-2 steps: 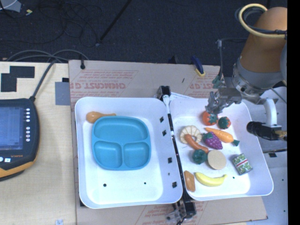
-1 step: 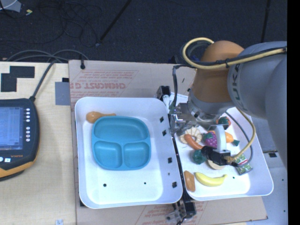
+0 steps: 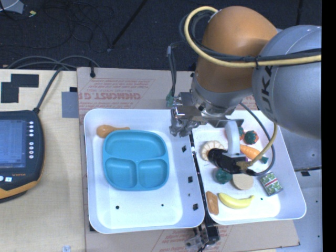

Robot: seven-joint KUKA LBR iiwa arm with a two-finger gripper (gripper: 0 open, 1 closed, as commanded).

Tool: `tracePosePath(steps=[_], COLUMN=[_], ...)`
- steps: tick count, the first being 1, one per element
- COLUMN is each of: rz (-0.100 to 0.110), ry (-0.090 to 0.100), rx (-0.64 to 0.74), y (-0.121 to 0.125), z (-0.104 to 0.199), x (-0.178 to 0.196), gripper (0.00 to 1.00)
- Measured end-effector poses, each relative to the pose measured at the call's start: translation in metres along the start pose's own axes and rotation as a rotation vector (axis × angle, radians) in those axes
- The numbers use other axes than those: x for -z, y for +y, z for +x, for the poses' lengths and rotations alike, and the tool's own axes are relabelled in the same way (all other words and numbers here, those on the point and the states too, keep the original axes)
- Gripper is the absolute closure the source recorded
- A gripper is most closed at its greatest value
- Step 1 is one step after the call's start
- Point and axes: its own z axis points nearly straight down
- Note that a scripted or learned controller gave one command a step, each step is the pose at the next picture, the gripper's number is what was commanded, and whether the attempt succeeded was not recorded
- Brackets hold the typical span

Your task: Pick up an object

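My gripper (image 3: 180, 124) hangs over the far end of the rim between the two bins, under the big orange and grey wrist. Nothing shows between its tips. The right bin (image 3: 294, 203) holds a yellow banana (image 3: 236, 200), an orange carrot (image 3: 251, 151), a tan round piece (image 3: 242, 182), a small teal thing (image 3: 222, 177), a green patterned box (image 3: 270, 183), a brown oval piece (image 3: 211, 201) and a pale scalloped piece (image 3: 211, 148). A blue divided plate (image 3: 136, 159) and an orange-brown piece (image 3: 108, 130) lie in the left bin (image 3: 100, 203).
A green and red toy (image 3: 251, 137) sits at the far side of the right bin, partly under the arm. A tablet-like pendant (image 3: 18, 151) lies on the bench to the left. Cardboard (image 3: 126, 91) lies beneath the bins.
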Motion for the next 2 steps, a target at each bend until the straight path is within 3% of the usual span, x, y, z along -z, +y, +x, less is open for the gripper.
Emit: tracePosePath(steps=[1,2], rz=[0.014,0.007], ry=[-0.005,-0.003], rx=[-0.009,-0.006], y=[-0.025,-0.069], z=[0.018,0.057], x=[-0.036,0.017], gripper=[1.00,1.00])
